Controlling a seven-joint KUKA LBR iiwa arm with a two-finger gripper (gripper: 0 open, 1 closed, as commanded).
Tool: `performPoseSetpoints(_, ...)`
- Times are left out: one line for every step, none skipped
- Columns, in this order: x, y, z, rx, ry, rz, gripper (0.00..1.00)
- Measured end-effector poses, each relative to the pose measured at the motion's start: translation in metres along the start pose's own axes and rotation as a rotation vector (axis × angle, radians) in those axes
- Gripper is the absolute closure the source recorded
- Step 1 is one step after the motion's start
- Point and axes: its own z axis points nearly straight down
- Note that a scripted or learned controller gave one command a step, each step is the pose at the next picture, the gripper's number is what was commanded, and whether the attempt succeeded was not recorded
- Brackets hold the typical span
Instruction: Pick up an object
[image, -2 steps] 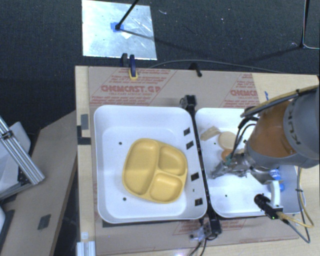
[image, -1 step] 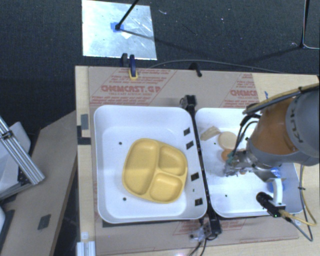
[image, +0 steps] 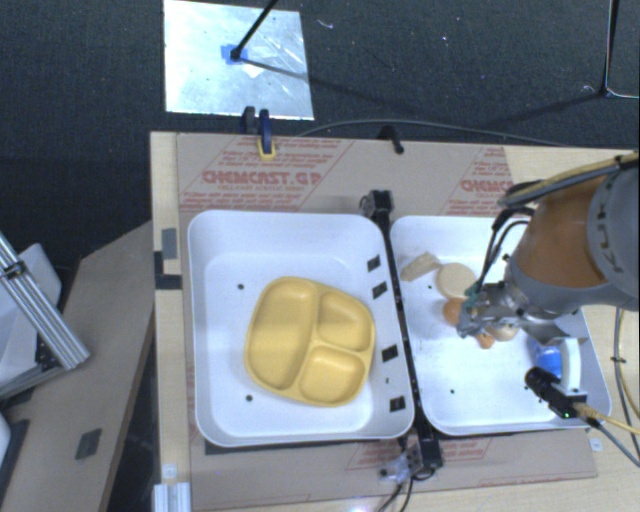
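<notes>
A yellow three-compartment plate (image: 308, 340) lies in the left bin (image: 215, 300). In the right bin (image: 450, 400) I see a pale tan piece (image: 420, 266), a round beige disc (image: 456, 278) and a small orange object (image: 455, 311) with another orange bit (image: 487, 340) beside it. A blue and white object (image: 553, 360) lies near the bin's right side. My gripper (image: 484, 318) hangs low over the orange pieces, right of the disc. The wrist hides its fingers and whether anything sits between them.
A black divider (image: 392, 300) with clips runs between the two bins. The grey arm with its orange band (image: 565, 240) covers the right bin's far right part. A clamp (image: 264, 130) sits at the board's back edge.
</notes>
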Motion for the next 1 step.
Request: performPoseSetpoints(-0.01,-0.0018,-0.0568,-0.002,-0.001,0.001,1.0)
